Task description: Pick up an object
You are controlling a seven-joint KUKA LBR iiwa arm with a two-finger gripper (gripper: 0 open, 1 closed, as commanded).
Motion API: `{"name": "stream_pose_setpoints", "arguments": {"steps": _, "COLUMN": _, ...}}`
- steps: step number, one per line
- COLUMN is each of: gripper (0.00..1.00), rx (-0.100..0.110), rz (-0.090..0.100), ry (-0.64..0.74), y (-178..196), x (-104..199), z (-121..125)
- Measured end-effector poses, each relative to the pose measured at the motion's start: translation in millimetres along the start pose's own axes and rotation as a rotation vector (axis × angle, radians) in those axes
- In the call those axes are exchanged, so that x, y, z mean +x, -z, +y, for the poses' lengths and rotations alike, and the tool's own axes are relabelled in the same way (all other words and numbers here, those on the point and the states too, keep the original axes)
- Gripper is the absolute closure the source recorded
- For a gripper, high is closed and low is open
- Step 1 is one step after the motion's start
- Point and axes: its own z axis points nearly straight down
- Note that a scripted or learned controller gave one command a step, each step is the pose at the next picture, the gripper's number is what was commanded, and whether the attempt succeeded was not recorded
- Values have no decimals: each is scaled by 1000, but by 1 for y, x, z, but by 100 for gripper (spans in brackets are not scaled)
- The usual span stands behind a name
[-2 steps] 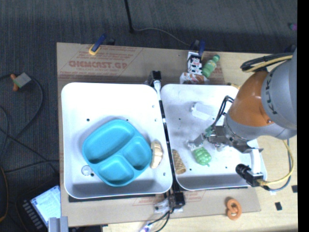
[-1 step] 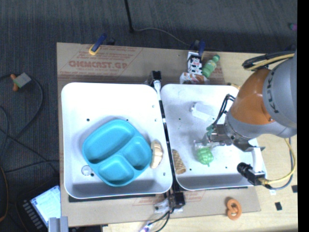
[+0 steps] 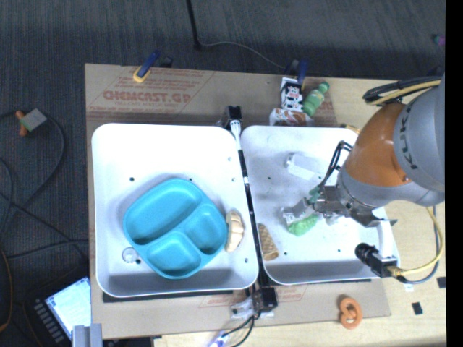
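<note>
A: Where is the claw (image 3: 307, 212)?

B: Low in the right bin (image 3: 275, 157), right at the green toy (image 3: 301, 225).

A: Is it gripping?

B: I cannot tell; the wrist hides that.

A: How should it go?

B: Centre over the green toy, close firmly, lift straight, well clear of the brown biscuit (image 3: 268, 242) by the bin's wall.

One fixed camera looks down from above at a slant, near enough that the counter (image 3: 166, 96) with both white bins, the left bin (image 3: 108, 266) and the right bin (image 3: 275, 143), spans most of the frame, dark carpet (image 3: 87, 20) behind; the arm (image 3: 405, 150) enters from the right.
</note>
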Motion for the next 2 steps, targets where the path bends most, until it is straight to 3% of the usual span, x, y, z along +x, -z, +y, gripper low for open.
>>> {"name": "stream_pose_setpoints", "arguments": {"steps": 1, "gripper": 0, "rx": -5, "rz": -3, "ry": -1, "y": -29, "x": 25, "z": 1}}
{"name": "stream_pose_setpoints", "arguments": {"steps": 2, "gripper": 100, "rx": -5, "rz": -4, "ry": -1, "y": -19, "x": 24, "z": 2}}
